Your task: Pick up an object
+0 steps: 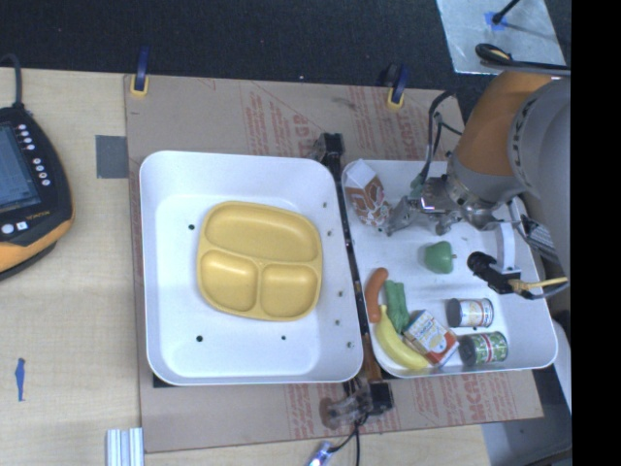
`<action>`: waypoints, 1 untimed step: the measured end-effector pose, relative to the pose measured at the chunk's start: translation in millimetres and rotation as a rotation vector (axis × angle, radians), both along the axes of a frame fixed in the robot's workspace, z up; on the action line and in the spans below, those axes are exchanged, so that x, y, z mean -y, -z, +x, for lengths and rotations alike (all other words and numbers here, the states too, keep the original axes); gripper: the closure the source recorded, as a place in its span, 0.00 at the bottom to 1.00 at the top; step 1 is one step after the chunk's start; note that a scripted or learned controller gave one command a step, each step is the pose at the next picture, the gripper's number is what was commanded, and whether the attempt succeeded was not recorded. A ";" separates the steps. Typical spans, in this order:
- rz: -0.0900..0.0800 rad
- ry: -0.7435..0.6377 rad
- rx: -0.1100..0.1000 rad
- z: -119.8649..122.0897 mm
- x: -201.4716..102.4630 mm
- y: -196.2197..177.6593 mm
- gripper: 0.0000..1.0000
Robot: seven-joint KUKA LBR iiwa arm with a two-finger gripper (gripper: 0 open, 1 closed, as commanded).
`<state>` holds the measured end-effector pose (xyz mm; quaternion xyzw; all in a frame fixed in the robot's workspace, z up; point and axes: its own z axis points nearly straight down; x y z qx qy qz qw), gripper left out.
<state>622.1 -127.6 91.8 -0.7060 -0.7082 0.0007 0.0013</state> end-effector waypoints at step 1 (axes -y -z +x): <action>0.000 0.001 -0.001 -47.3 41.3 0.2 0.00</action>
